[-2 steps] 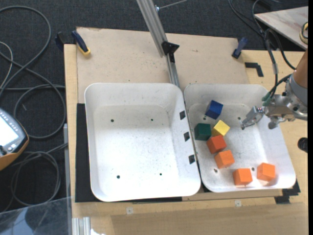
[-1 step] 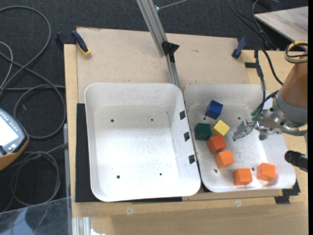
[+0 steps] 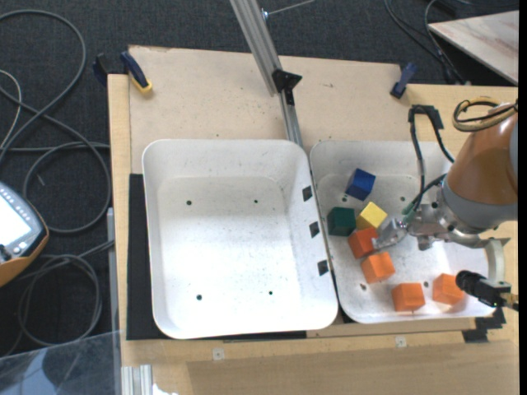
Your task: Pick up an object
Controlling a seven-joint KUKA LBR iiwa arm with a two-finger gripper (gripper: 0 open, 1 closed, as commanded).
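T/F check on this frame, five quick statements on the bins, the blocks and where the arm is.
1. All the blocks lie in the right bin. True.
2. The blue block touches the green block. False: they lie apart, with the blue one further back.
3. The yellow block sits between the green block and the tool. True.
4. The tool hangs over the left bin. False: it is over the right bin, beside an orange block.
5. There is only one orange block. False: there are four, with the others at and.
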